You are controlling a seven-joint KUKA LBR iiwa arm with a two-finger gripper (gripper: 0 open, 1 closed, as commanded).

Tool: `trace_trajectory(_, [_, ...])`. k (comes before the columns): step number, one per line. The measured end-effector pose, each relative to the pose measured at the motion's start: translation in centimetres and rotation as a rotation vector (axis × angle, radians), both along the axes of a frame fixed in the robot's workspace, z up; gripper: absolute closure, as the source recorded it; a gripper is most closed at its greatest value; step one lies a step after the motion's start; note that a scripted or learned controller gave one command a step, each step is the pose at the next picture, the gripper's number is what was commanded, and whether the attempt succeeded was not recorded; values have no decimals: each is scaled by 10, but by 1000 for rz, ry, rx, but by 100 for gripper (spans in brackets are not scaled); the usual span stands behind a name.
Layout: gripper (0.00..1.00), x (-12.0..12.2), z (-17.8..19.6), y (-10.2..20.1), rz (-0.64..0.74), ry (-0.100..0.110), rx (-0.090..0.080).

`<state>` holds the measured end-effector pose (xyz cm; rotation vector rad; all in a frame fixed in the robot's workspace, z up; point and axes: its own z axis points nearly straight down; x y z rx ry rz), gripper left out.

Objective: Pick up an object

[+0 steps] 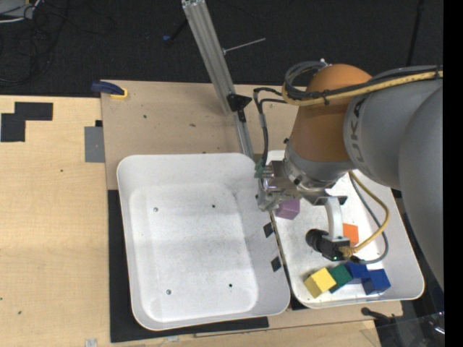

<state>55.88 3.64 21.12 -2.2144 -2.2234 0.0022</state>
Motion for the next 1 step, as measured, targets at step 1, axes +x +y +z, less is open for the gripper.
trace_trajectory(1, [100, 24, 16, 51, 0, -3, -1])
